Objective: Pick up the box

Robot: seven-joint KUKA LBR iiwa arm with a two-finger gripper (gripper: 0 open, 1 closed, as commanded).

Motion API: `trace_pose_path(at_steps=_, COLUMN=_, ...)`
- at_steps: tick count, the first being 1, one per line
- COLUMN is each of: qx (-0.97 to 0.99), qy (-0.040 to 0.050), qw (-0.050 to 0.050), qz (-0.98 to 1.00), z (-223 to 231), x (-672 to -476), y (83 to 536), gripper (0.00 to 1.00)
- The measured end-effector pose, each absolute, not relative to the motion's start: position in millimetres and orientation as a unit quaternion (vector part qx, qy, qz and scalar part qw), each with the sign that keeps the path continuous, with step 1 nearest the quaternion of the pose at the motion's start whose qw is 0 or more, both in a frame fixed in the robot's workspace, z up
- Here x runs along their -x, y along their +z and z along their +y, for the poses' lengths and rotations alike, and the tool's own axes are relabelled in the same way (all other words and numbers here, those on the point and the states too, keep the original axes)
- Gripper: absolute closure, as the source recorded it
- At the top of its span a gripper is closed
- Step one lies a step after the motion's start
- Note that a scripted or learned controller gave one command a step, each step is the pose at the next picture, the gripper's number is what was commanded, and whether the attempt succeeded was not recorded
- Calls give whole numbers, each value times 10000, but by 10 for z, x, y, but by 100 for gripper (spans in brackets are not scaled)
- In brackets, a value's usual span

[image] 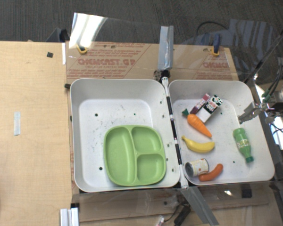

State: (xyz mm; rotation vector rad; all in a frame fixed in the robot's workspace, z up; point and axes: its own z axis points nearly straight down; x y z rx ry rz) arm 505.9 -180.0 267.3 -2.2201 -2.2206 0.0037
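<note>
- In the camera view, two white bins sat side by side on the bench.
- The left bin (80,126) had a green plate (134,155) in it. The plate had three parts and lay near the front of the bin.
- The right bin (254,173) had lots of small things in it.
- The box (207,107) was in the right bin, near the back and close to the middle. It lay tilted and had dark, white and red on it.
- A carrot (198,125) lay just in front of the box, with its green end by the box's left corner.
- A yellow banana (198,145) lay in front of the carrot.
- A small can (197,166) lay on its side near the front wall.
- A little red sausage (211,172) lay right next to the can.
- A green bottle (243,144) lay on the right side of that bin, well apart from the box.
- Nothing was touching the top of the box.
- I could not tell if the gripper was wide, narrow or holding anything.
</note>
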Motion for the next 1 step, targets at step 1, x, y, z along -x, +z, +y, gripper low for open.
trace_pose_path(at_steps=1, qx=7138, qy=14, qw=12, qz=-7003, z=-1278, x=-5526, y=2037, gripper=0)
